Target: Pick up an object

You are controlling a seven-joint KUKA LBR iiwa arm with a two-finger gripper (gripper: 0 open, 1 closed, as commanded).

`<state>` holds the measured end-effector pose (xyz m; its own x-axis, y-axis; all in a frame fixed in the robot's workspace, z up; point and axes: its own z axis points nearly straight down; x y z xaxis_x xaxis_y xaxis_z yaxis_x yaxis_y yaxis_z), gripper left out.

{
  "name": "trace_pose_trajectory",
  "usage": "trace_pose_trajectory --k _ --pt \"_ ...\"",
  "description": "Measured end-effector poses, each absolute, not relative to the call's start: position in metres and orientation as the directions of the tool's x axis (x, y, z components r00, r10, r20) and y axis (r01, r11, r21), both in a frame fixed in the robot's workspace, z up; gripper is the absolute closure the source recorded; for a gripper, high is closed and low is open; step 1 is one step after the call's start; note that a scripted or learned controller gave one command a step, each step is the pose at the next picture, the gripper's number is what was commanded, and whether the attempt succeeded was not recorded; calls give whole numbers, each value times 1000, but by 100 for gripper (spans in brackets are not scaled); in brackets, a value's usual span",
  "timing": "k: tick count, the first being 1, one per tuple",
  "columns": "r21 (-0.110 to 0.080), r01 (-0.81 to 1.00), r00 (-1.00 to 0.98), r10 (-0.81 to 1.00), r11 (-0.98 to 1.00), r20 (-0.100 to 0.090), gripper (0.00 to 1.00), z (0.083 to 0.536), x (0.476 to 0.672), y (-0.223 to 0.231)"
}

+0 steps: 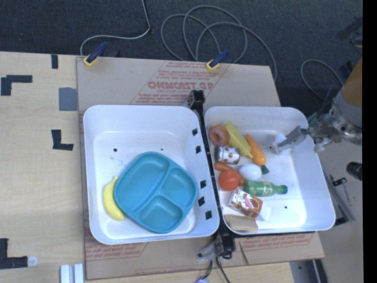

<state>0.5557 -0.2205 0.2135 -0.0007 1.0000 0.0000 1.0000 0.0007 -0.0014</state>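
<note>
1. In the camera view, the bench (35, 175) was pale wood marked with dark tape shapes, and a brown cardboard sheet (177, 84) with red print lay on it under both bins. Two clamps with blue and yellow handles (94, 54) held the sheet's far edge. Beyond it the floor (70, 10) was dark carpet, with grey cables (200, 31) looping over it.
2. The left bin (94, 128) held a blue divided plate (155, 191), with a yellow banana (111, 202) tucked against the plate's left edge.
3. The right bin (306, 205) held a cluster of toy food along its left side: a pink doughnut (218, 135), a yellow corn cob (237, 139), an orange carrot (255, 149), a small tin (227, 154), a white egg (250, 171), a red tomato (228, 180), a green bottle (265, 188), a red packet (245, 203) and a slice of bread (241, 223).
4. The pincer (284, 143) hung over the right bin's far right part, well apart from the food, its fingers pointing left. Whether they were apart or together could not be told; nothing showed between them.
</note>
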Motion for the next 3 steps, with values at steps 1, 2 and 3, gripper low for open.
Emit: trace_pose_trajectory --k 1,2,3 --pt "0 1000 -4 1000 4 1 0 95 613 -172" --pt "-2 1000 -2 1000 2 0 100 104 612 -173" --pt "4 1000 -7 1000 7 1 100 188 630 -76"
